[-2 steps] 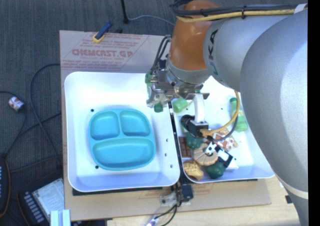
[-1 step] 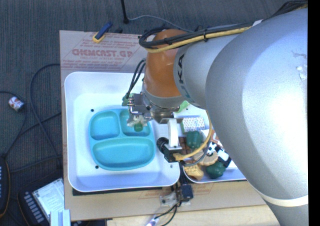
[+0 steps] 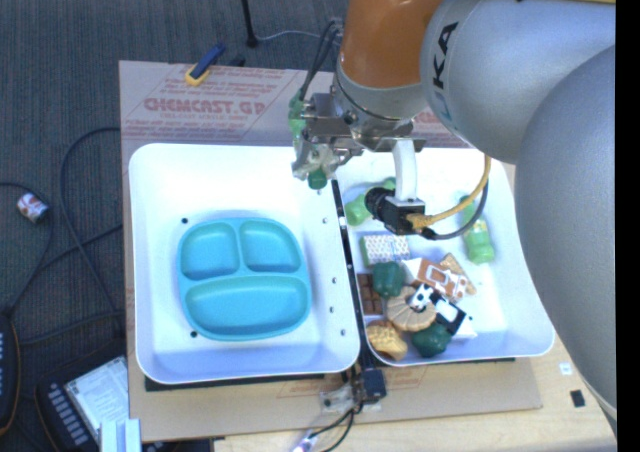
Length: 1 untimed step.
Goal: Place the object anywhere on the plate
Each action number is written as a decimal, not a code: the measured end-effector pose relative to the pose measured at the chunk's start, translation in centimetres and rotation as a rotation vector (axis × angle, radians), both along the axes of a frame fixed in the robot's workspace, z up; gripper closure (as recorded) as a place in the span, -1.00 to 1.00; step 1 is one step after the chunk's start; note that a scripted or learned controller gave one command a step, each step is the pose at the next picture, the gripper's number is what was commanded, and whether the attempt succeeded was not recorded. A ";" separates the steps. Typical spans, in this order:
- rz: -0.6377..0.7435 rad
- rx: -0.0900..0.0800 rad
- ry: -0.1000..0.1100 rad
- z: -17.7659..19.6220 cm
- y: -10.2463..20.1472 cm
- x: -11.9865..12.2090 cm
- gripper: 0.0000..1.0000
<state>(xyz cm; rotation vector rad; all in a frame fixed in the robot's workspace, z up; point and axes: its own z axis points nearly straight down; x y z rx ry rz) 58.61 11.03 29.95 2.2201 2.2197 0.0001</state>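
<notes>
A blue plate (image 3: 243, 275) with three compartments lies in the middle of the left bin (image 3: 160, 180). My gripper (image 3: 315, 168) hangs over the back of the wall between the two bins, up and to the right of the plate. A small dark green object (image 3: 318, 180) sits between its fingertips, and the gripper is shut on it. The object hangs above the left bin's right rim, apart from the plate.
The right bin (image 3: 520, 315) holds several toy foods: a green piece (image 3: 479, 240), a waffle-like piece (image 3: 386, 247), a brown round piece (image 3: 410, 312) and a dark green one (image 3: 432, 340). A yellow cable (image 3: 462, 220) loops over that bin. Cardboard (image 3: 200, 105) lies under the bins.
</notes>
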 end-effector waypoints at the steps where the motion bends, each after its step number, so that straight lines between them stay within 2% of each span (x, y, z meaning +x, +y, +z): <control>1: 0.003 0.000 0.008 -11.2 9.3 -0.6 1.00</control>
